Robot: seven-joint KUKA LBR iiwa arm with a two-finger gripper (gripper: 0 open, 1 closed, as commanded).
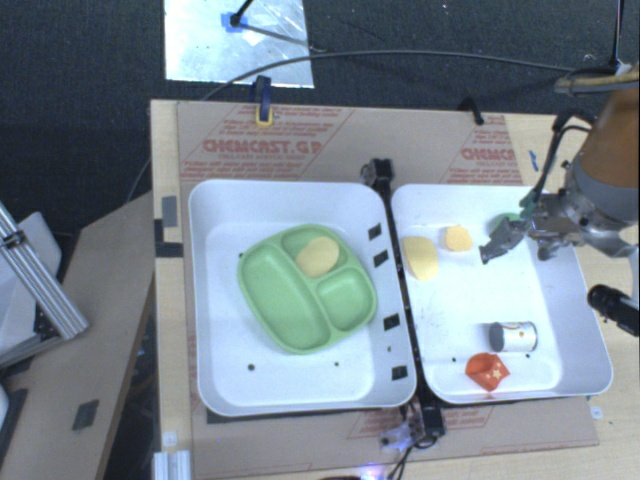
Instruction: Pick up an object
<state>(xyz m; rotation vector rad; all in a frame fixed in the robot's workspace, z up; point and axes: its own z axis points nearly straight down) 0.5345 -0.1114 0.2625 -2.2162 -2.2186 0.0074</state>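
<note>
Gripper point(497, 243), fingers apparently parted and holding nothing, hovers in the right bin point(570, 298) near a small yellow block point(458, 238), likely light, rigid, best pinched across flat sides.

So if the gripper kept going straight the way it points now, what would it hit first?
The gripper points left across the right bin. The small yellow block lies first in that line, though the gripper's height above it is unclear.
</note>
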